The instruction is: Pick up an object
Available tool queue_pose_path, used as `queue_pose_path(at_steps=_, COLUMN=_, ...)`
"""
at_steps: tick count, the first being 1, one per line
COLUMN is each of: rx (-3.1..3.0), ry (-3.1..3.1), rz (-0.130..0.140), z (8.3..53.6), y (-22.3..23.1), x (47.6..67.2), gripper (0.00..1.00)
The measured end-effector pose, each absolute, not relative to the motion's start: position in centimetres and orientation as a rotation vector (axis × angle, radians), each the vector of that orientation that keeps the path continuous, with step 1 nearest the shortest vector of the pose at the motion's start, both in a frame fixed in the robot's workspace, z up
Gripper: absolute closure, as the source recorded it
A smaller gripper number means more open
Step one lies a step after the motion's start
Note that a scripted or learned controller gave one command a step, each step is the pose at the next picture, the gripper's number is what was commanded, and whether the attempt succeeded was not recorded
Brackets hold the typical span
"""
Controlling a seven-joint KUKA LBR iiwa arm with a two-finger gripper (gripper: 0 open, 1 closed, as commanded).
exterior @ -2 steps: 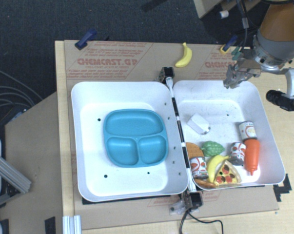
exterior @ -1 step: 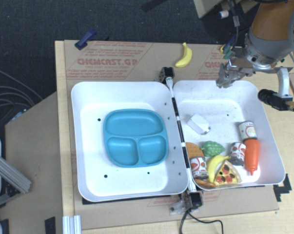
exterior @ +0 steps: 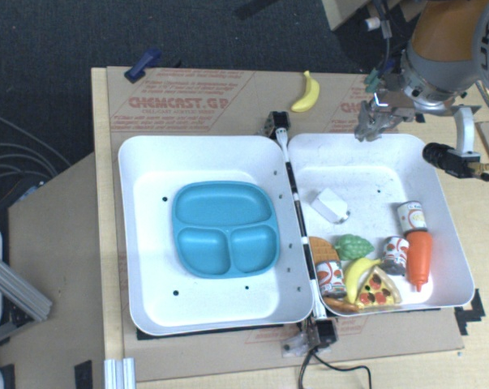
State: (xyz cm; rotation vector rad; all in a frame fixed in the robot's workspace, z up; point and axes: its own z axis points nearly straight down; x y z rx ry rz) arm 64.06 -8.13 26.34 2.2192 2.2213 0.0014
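My jaws [exterior: 374,128] hang over the far rim of the right bin [exterior: 448,209], near its back edge. The fingers point down and look drawn close together, with nothing between them; they are small and dark against the rim, so how wide the gap is I cannot tell. Above them my wrist rises grey, then the orange band [exterior: 445,31], toward the upper right.

Below me, well apart from the jaws, a small white block [exterior: 330,206] lies tilted on the bin's floor. The rest sits crowded in the near part of this bin. A small can [exterior: 409,215] stands by the right wall, and just beside it an orange carrot [exterior: 419,259] lies lengthwise, touching a second can [exterior: 396,254]. A green leafy toy [exterior: 353,246] sits next to a brown bread-like piece [exterior: 322,251]. In front of these, a red-and-white can [exterior: 332,278], a yellow banana [exterior: 356,272] and a pizza slice [exterior: 378,288] press together in the near corner.

The left bin [exterior: 143,217] touches mine along a dark seam and holds a blue divided tray [exterior: 225,227], lying flat in its middle.

Behind the bins, on the worktop [exterior: 187,96], a second yellow banana [exterior: 306,93] lies on printed cardboard, near the seam. A blue object [exterior: 142,66] sits at the cardboard's far left edge.
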Motion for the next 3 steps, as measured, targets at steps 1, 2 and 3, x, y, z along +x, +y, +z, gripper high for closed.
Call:
queue_pose_path(at_steps=1, rx=2.222, ry=2.223, rz=-0.002, z=26.7, y=-7.7, x=62.9, gripper=1.0)
queue_pose_path(at_steps=2, rx=2.222, ry=2.222, rz=-0.002, z=26.8, y=-7.5, x=62.8, gripper=1.0)
queue_pose_path(at_steps=3, rx=2.224, ry=2.221, rz=-0.002, z=26.8, y=-8.3, x=61.8, gripper=1.0)
